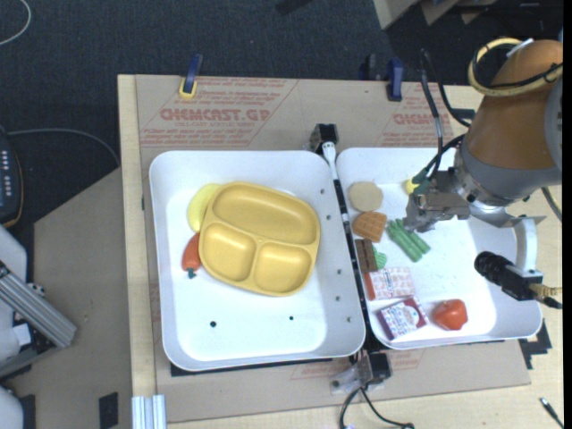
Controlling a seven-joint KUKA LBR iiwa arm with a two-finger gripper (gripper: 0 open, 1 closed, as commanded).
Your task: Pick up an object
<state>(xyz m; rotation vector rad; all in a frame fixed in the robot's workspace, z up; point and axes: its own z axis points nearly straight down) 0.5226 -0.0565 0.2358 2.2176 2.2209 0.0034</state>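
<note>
My gripper (424,216) hangs low over the right bin (500,329), near its middle. Just below and left of it lies a green bundle like beans (408,241), with the gripper's tip at the bundle's upper end. Whether it touches the bundle I cannot tell. Nearby in the same bin lie a round tan biscuit (365,195), an orange-brown piece (370,226), a brown bar (365,256), a red-and-white packet (391,283), a dark red packet (400,317) and a red tomato-like toy (450,314). A small yellow piece (411,186) peeks out beside the wrist.
The left bin (170,311) holds a yellow divided plate (259,238), with a yellow piece (200,206) tucked under its left edge and a red-orange pepper (191,256) beside it. A black part of the arm (505,275) juts over the right bin's right side.
</note>
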